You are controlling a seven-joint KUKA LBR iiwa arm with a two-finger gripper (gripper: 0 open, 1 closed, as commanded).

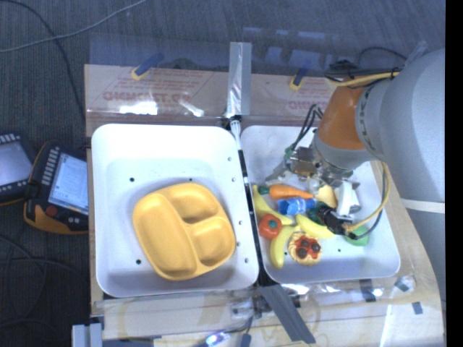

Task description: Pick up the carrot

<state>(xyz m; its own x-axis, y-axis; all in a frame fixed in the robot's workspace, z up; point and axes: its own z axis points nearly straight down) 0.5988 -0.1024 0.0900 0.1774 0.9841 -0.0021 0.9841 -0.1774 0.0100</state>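
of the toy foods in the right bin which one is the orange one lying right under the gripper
The carrot: a long orange piece lying across the pile just below the gripper. The tomato is round and red, the bananas are yellow, and both lie lower in the right bin.

A yellow divided tray (184,230) lies in the left bin (116,147); a tomato (270,226) and bananas (279,247) lie in the right bin (376,262).

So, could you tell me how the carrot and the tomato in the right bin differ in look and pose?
The carrot is long, tapered and orange, lying on its side; the tomato is round and red with a green top. The carrot lies nearer the gripper, while the tomato sits nearer the bin's front, beside a banana. Both lie in the right bin.
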